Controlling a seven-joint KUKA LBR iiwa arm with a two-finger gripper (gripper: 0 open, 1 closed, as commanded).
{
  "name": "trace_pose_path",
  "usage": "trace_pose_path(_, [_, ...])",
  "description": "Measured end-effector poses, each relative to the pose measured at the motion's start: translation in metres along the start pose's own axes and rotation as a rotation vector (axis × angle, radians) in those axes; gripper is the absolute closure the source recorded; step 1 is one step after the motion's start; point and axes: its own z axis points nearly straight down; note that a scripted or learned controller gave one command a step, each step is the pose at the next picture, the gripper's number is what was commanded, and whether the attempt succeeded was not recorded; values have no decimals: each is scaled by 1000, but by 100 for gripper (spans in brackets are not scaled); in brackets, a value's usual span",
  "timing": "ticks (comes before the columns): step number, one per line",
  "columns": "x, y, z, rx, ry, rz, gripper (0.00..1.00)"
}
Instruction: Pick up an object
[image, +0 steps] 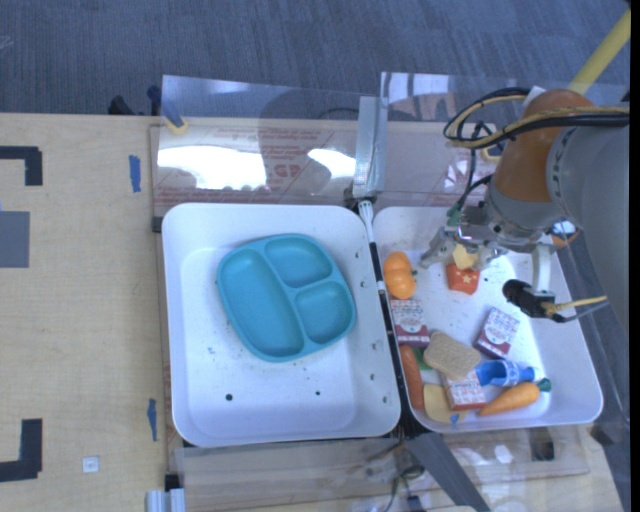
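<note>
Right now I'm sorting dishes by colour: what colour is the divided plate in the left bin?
Light blue; the divided plate shows clearly in the camera view.

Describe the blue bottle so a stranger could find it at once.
Start at the right bin, the one crowded with toy food. Near its front edge the blue bottle lies on its side, just above the carrot. It is the only blue item there.

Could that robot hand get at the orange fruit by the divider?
Probably yes. The orange fruit lies alone with nothing on top of it, and the hand hovers just beside it in the same right bin.
</note>
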Motion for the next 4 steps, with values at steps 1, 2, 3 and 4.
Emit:
trace_pose_path(1, [0, 2, -13, -8, -2, -1, 100])
trace_pose_path(2, [0, 2, -13, -7, -2, -1, 0])
trace_pose_path(3, [7, -49, -1, 0, 0, 0, 0])
trace_pose_path(4, [6, -47, -13, -6, 0, 2, 100])
